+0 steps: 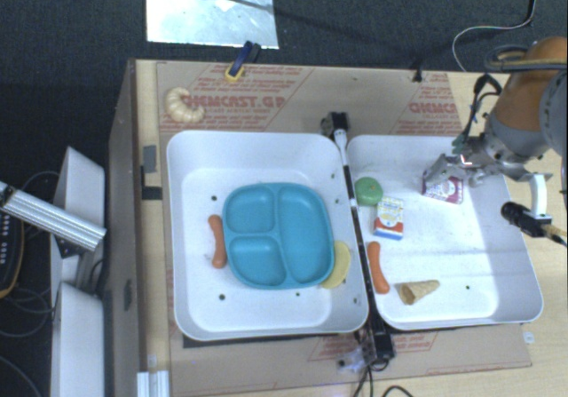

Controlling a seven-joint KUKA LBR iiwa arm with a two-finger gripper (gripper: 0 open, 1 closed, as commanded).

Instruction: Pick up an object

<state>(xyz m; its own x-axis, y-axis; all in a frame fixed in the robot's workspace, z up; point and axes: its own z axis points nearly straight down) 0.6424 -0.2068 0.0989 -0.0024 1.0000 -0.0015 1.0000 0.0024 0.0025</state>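
Gripper (pixel 446 175) low in right white bin (pixel 506 297), directly over small red-white packet (pixel 446 190); finger state impossible to tell.

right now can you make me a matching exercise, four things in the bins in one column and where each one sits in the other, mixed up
Things:
1. blue divided plate
2. green ball
3. cone-shaped piece
4. gripper

Places:
a. right bin, near its front edge
b. middle of the left bin
c. right bin, far right part, over a pink-and-white packet
d. right bin, close to the divider between the bins

Pairs: 1-b, 2-d, 3-a, 4-c
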